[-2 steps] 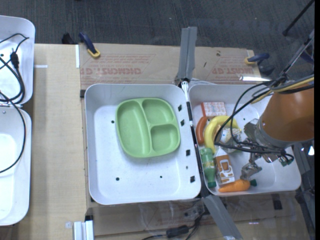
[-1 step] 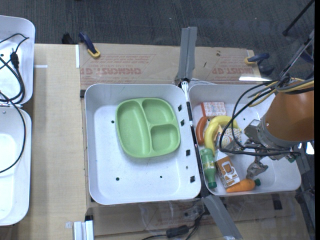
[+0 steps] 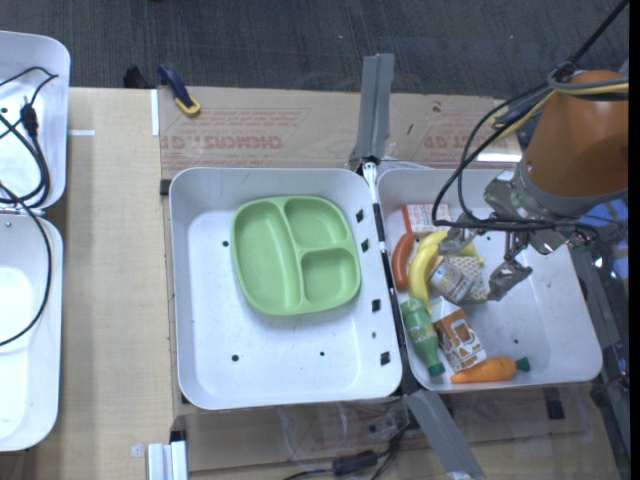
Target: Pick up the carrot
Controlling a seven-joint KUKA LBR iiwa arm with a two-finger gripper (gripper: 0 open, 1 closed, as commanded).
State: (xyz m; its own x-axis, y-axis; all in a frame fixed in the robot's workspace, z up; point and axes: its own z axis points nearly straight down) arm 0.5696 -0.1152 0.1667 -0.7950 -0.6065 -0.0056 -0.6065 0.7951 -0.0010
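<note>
The carrot (image 3: 486, 370) lies untouched at the near edge of the right bin (image 3: 570, 353), while the gripper (image 3: 487, 258) hovers farther back over the banana (image 3: 426, 261) with fingers spread wide and empty, so the pick remains undone.

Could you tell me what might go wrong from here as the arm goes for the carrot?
The two-finger gripper hangs over the yellow banana and crumpled packet, so it might grab those. The orange carrot lies against the right white bin's near wall, beside a small carton, leaving little room.
</note>
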